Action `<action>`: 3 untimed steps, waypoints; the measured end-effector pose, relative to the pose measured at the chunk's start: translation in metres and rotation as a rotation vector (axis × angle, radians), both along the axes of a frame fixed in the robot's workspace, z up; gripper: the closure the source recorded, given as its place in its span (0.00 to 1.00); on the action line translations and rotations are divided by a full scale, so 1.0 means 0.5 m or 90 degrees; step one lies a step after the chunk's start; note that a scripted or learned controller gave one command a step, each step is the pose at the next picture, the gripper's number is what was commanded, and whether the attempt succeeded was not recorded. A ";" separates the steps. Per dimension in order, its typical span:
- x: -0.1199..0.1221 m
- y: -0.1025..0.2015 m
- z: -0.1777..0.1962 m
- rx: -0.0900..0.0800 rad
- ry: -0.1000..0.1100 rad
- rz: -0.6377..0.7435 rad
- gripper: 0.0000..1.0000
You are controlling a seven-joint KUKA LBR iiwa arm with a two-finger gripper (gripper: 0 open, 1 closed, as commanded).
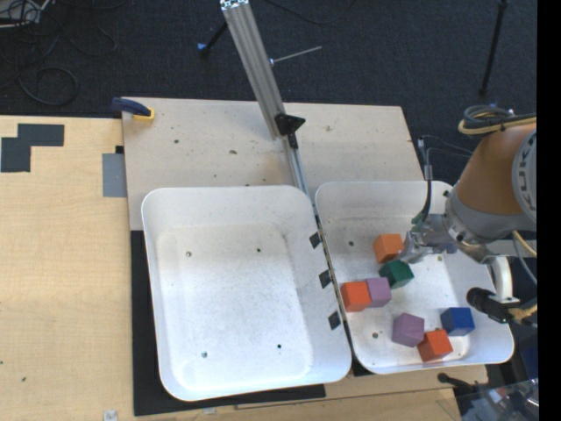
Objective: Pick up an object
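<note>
Bench (219, 147): pale speckled board bearing both bins, with a slanted aluminium rail (259, 68) rising from its middle toward the top of the view
Left bin (166, 235): shallow white tray, its floor showing a few dark specks
Right bin (351, 209): shallow white tray holding all the blocks, touching the left bin along a seam with black clips
Arm (495, 178): grey with an orange band, reaching in from the right over the right bin's upper right part
Gripper (412, 251): down inside the right bin, tips just right of the orange cube and just above the green block; the view is too blurred here to tell whether the fingers are spread or pressed together, and nothing can be seen pinched between them
Orange cube (387, 247): nearest the gripper, possibly touching it, sitting square with no long axis, its edges turned slightly to the bin wall
Green block (399, 274): just below the gripper, turned corner-on
Orange-red cube (355, 296): touching the pink cube (379, 290) on its right, near the seam
Purple block (408, 329): lower middle of the right bin
Blue cube (458, 320): near the right rim, just above the small orange block (435, 346)
</note>
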State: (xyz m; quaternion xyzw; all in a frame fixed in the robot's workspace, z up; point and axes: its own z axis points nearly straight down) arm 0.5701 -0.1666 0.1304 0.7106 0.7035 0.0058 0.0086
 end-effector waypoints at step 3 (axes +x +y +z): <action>0.035 -0.023 0.302 0.002 0.011 0.008 1.00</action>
